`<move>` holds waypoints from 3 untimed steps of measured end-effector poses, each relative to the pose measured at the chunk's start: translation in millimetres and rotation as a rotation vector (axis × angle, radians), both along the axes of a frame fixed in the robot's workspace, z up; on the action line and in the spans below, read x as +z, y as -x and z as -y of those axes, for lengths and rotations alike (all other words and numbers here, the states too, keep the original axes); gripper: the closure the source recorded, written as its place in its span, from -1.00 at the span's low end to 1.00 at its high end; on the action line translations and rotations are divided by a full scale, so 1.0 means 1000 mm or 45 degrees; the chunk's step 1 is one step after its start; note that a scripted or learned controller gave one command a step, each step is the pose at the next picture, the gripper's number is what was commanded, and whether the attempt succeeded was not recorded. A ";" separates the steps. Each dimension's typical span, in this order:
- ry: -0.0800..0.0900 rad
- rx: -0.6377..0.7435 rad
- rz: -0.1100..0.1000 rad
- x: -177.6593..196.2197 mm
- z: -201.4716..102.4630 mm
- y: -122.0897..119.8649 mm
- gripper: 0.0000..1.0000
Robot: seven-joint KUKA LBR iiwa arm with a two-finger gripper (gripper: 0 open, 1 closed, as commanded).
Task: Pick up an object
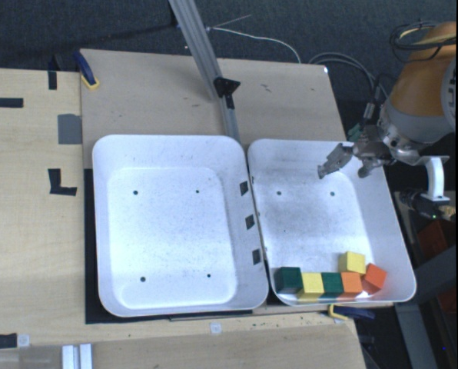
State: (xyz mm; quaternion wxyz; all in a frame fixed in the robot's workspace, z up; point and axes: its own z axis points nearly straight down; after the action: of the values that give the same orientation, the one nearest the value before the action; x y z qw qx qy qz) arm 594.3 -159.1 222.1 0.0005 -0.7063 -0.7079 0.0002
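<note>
Several small blocks lie in a row along the near edge of the right bin (313, 206): a dark green block (289, 278), a yellow block (312, 284), a green block (332, 283), an orange block (351, 283), a second yellow block (354, 263) and an orange-red block (375, 276). My gripper (346, 164) hangs over the far right part of that bin, well away from the blocks. Its two fingers are spread apart with nothing between them.
The left bin (171, 221) lies beside the right one, joined by black clips at the shared wall. A grey metal pole (202, 48) slants in from the top toward the bins. Cables run on the bench behind the right bin.
</note>
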 end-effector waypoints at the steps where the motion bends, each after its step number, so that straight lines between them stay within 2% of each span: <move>1: -0.002 -0.001 -0.011 -0.132 -0.038 0.033 -1.00; 2: 0.003 -0.005 0.003 -0.105 0.005 0.018 -1.00; 3: 0.000 -0.008 -0.009 -0.131 0.030 0.089 -1.00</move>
State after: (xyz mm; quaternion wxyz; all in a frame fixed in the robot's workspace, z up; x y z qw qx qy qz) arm 505.4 -189.1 91.1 0.0030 -0.7086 -0.7056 0.0028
